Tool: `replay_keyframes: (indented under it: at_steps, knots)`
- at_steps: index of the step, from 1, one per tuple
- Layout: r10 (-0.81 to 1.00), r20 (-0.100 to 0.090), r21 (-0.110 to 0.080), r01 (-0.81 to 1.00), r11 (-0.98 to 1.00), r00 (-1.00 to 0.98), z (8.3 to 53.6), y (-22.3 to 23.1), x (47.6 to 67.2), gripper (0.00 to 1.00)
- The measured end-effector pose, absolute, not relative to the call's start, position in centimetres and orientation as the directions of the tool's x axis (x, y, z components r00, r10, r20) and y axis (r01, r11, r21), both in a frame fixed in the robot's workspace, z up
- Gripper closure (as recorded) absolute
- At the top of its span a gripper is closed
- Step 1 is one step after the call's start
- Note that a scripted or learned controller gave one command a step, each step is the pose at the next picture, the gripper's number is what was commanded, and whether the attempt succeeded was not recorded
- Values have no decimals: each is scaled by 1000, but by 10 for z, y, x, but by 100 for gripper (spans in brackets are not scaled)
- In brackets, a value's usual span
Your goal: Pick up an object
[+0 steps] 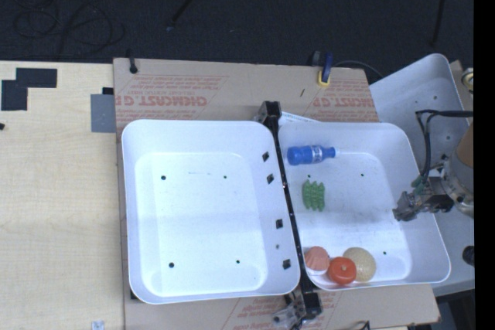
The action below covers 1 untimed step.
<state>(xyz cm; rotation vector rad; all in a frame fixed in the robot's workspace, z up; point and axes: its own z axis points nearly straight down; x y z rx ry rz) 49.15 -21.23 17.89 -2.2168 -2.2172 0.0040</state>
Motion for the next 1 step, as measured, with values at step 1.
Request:
replay_keyframes:
  at_steps: [1]
  knots:
    - [1000,-1,3,1000,1,-1,259,-213,476,100]
